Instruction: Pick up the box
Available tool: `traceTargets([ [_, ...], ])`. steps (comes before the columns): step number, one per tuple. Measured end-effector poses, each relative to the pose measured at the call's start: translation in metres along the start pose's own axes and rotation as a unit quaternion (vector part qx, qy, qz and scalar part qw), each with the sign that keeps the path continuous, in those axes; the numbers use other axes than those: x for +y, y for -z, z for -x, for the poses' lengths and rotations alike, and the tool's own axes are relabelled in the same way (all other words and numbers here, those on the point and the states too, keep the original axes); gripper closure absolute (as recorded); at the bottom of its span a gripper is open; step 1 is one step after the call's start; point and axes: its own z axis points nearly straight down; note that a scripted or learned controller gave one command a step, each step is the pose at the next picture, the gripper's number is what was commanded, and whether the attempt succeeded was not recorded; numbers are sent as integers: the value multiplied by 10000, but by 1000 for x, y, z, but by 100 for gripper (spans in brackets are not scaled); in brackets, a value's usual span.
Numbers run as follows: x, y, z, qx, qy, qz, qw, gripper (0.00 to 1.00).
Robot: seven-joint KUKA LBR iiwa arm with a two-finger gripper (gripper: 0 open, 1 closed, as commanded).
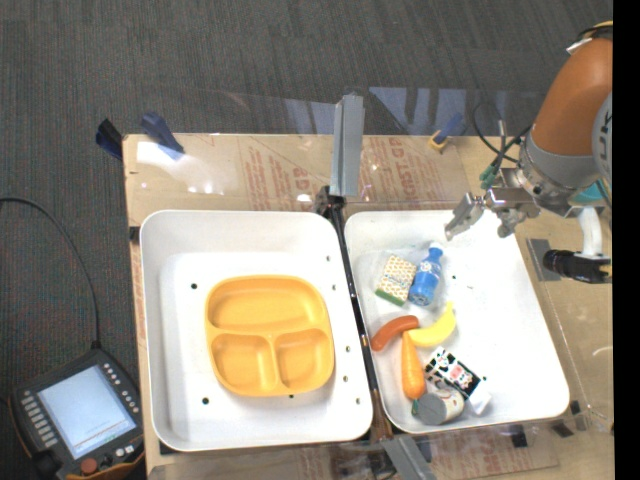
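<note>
Lowest in the frame, the box lies in the right bin. Well above it, toward the upper right, the claw hangs spread apart, grasping nothing.

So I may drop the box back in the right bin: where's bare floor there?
Right bin: free along its right side and top-left corner. Crowded centre-left: box, blue bottle, sausage, banana, carrot, cow-print carton.

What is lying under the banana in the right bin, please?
The banana rests across the top end of the carrot, beside the sausage. The carrot's tip and the bin floor beneath the banana are covered from view.
</note>
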Motion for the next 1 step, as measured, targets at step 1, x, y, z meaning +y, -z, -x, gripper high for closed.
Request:
traceTargets([
  [1, 5, -114, -51, -20, 497, 61, 9987, 0],
])
